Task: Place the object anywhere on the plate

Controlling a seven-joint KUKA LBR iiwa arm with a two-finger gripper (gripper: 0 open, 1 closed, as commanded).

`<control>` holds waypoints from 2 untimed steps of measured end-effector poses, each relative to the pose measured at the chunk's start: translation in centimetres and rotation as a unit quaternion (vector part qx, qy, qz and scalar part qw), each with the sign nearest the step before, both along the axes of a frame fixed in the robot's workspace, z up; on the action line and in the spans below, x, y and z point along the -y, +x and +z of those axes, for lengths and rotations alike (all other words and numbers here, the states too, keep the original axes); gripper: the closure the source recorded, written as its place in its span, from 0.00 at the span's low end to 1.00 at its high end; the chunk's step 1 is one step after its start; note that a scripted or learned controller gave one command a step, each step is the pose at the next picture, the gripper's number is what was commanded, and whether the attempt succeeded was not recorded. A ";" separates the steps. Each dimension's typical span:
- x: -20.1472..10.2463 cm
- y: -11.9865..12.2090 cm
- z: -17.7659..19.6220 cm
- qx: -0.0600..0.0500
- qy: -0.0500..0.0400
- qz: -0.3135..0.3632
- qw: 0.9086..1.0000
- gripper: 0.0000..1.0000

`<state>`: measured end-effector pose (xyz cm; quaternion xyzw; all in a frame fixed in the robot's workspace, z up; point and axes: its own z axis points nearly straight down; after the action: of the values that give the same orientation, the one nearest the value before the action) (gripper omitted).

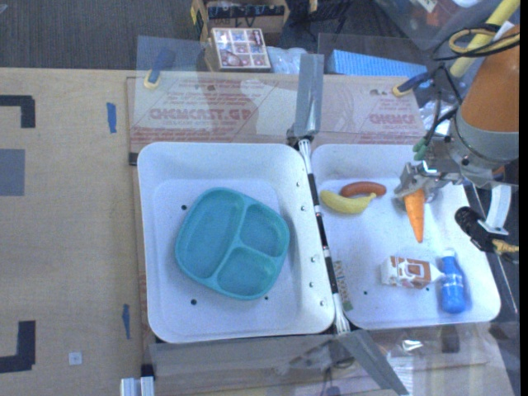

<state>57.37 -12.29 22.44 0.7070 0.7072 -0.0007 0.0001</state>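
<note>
plate (232, 242): teal plastic, smooth, slight sheen | bins (165, 180): white plastic, matt | counter (66, 221): pale wood, matt | bottle (451, 285): blue plastic, glossy

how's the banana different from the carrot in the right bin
The banana is yellow and curved; the carrot is orange, straight and tapers to a point. The banana lies roughly crosswise in the bin, touching a sausage; the carrot points down the picture. The banana lies apart from the arm, while the carrot's thick end is right at the hand. Both lie in the right bin, not on the plate.
</note>
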 end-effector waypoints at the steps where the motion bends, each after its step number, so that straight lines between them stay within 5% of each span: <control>1: -9.6 -3.4 -2.9 -0.001 0.001 -0.059 0.998 1.00; 2: -16.6 -4.5 -4.0 -0.002 0.001 0.008 1.000 1.00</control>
<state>52.84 4.31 18.39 0.7016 0.7126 -0.0013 -0.0017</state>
